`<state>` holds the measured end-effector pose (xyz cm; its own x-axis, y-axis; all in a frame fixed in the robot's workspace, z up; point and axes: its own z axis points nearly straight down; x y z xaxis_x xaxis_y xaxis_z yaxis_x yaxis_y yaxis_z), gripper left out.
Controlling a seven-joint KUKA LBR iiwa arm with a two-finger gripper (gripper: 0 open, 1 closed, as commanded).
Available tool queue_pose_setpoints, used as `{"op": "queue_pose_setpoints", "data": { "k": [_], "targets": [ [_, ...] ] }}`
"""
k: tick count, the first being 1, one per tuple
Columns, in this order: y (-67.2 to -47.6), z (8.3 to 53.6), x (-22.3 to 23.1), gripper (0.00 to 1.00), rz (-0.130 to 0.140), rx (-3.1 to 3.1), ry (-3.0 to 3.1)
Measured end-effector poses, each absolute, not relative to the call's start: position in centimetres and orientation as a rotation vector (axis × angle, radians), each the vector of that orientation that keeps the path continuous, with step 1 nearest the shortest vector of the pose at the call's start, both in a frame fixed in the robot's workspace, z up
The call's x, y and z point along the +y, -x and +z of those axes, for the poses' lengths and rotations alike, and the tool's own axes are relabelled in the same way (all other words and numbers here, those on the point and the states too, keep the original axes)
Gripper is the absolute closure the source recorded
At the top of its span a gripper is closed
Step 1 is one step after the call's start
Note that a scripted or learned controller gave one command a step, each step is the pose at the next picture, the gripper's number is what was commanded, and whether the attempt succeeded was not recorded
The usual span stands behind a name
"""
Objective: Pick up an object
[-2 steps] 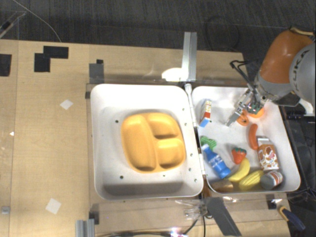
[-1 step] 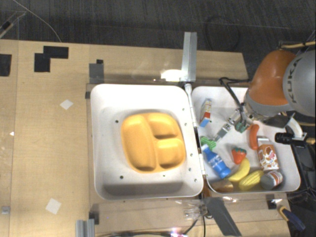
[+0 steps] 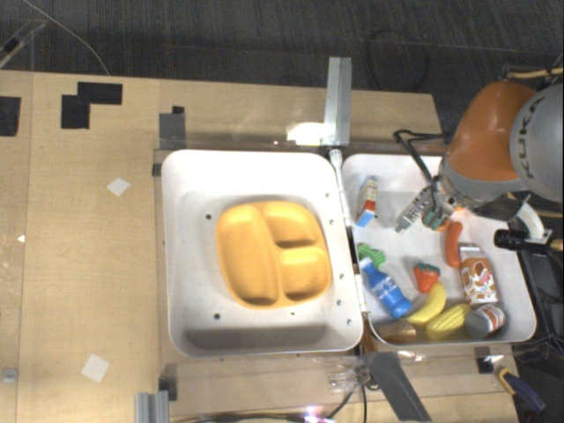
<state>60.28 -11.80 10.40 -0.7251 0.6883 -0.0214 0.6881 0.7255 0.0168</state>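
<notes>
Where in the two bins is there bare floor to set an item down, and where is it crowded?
Free: the left bin floor ringing the yellow tray, widest at its near edge; the right bin patch between the tube and gripper. Crowded: its near end, around the blue bottle, banana and carton.

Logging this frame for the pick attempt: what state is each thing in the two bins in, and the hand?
Yellow plastic divided tray: flat in left bin, compartments bare.
Blue plastic bottle: lying on its side.
Yellow toy banana: lying flat.
White tube with red and blue label: lying down.
Brown-and-white printed can: lying on its side.
Hand: low over right bin, holding nothing visible.
</notes>
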Motion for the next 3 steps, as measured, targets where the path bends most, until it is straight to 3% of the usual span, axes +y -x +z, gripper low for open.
{"op": "queue_pose_setpoints", "data": {
  "k": [1, 2, 3],
  "targets": [
    [-54.3, 17.2, -10.3, 1.0, 0.006, 2.609, -1.737],
    [-52.1, 24.0, -19.2, 1.0, 0.003, 2.57, -1.786],
    [-52.7, 13.3, -14.6, 1.0, 0.003, 2.662, -1.666]
  ]
}}
